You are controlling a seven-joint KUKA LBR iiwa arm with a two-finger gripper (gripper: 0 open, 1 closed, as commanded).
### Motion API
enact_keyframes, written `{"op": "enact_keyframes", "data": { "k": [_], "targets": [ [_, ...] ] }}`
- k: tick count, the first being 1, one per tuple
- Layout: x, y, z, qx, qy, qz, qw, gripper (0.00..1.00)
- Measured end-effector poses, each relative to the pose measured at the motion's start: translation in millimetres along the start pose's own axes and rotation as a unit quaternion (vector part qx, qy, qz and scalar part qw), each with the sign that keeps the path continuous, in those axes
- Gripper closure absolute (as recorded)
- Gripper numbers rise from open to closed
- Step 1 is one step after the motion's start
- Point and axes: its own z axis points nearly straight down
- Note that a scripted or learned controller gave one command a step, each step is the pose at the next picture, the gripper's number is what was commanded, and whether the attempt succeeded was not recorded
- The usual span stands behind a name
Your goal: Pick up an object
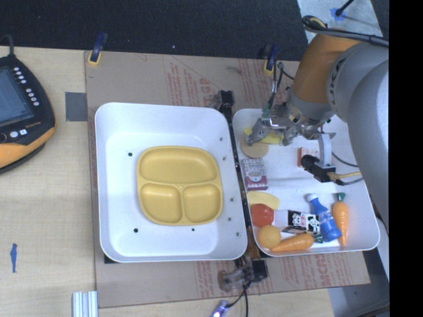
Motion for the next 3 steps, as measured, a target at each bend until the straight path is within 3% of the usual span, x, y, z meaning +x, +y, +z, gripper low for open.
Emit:
{"op": "enact_keyframes", "data": {
  "k": [3],
  "targets": [
    [-6.2, 0.0, 0.3, 0.000, 0.001, 0.001, 1.0000, 0.00]
  ]
}}
